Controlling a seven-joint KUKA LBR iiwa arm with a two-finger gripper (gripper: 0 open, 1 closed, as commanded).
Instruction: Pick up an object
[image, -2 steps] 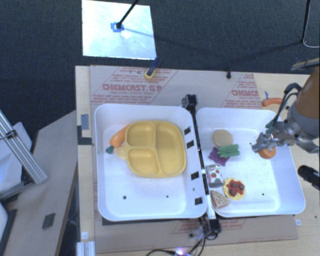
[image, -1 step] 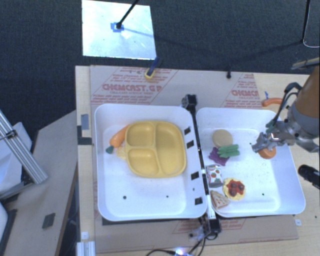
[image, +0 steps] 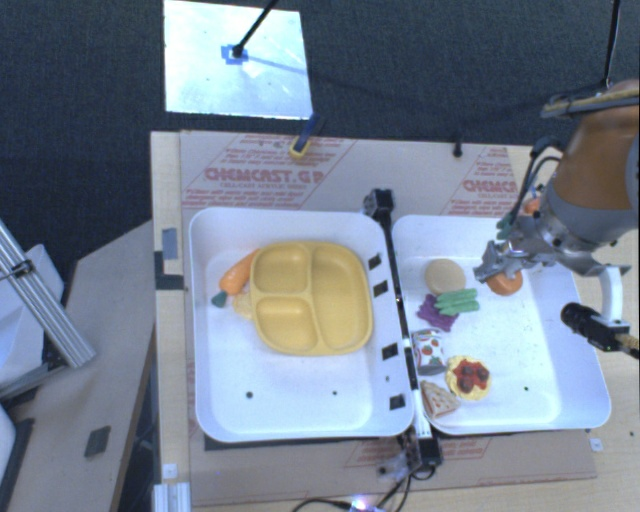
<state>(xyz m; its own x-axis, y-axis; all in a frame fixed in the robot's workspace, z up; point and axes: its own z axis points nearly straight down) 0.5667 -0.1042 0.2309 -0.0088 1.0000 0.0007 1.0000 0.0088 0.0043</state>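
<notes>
Camera view: claw (image: 497, 266) hovers beside orange piece (image: 507, 283).

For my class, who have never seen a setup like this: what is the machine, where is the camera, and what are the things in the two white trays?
The photo comes from one camera fixed above the bench, looking down at a slant. The grey and orange machine is a robot arm reaching in from the right. Its claw hangs over the right bin, beside an orange toy piece. That bin also holds toy foods: a tan bun, green beans and a small pizza. The left bin holds a yellow divided plate with a toy carrot beside it.
</notes>
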